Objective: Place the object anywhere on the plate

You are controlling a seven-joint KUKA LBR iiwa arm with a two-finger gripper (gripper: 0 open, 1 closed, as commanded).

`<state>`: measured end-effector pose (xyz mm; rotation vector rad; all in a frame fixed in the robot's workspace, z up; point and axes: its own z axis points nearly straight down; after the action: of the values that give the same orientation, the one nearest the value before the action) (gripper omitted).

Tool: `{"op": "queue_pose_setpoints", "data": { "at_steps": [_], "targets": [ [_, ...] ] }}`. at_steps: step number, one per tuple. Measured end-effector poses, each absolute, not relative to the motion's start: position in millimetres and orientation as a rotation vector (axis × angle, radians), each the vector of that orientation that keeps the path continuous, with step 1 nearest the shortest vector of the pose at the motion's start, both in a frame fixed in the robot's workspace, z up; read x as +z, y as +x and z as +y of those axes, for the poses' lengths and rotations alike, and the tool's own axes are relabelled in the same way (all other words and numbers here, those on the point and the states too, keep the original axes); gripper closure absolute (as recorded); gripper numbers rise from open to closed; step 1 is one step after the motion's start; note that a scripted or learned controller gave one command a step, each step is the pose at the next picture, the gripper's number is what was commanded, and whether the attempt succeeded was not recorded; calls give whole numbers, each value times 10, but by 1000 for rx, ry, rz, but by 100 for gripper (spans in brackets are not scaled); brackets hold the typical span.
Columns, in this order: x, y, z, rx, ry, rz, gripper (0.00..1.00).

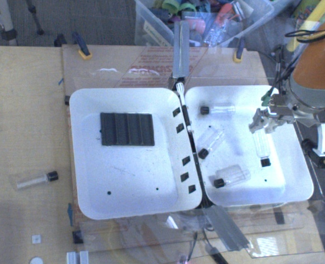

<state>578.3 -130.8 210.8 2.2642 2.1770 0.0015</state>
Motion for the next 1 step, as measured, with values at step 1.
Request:
{"op": "queue_pose_setpoints", "data": {
  "at_steps": [1],
  "targets": [
    [3139,5852,-601,-1,2602,1760,100]
  ]
}}
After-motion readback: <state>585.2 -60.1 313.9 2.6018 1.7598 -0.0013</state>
